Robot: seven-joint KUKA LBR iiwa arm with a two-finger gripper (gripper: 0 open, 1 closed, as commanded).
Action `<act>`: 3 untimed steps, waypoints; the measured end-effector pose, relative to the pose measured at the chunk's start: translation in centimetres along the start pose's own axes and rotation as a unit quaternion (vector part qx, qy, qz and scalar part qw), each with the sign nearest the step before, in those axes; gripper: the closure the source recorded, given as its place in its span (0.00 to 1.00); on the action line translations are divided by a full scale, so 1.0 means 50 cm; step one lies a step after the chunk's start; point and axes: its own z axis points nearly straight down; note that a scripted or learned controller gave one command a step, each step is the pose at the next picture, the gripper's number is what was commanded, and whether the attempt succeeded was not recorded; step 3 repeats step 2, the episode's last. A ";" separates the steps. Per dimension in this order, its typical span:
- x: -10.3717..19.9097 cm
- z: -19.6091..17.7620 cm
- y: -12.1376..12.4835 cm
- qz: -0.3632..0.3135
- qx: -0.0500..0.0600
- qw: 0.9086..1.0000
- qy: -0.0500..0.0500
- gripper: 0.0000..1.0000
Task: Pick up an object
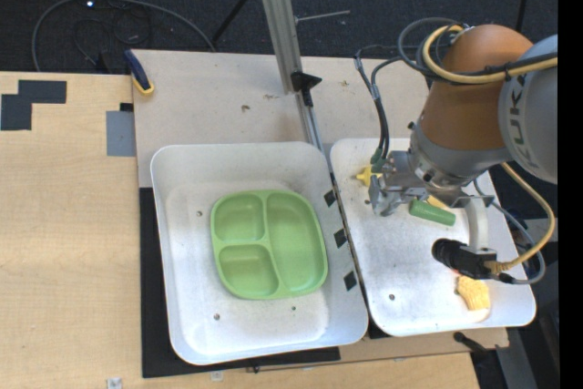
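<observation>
A divided plate (270,243) lies in the left bin (182,323).

I see the bench (64,223) running across the frame, pale wood at left. Two white bins sit on it side by side: the left bin (182,305) at centre, the right bin (401,305) touching it.
</observation>
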 end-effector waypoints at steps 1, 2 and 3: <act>0.097 -0.009 -0.012 0.000 -0.001 1.000 0.000 1.00; 0.201 0.022 -0.019 0.000 0.000 1.000 -0.001 1.00; 0.201 0.022 -0.019 0.000 0.000 1.000 -0.001 1.00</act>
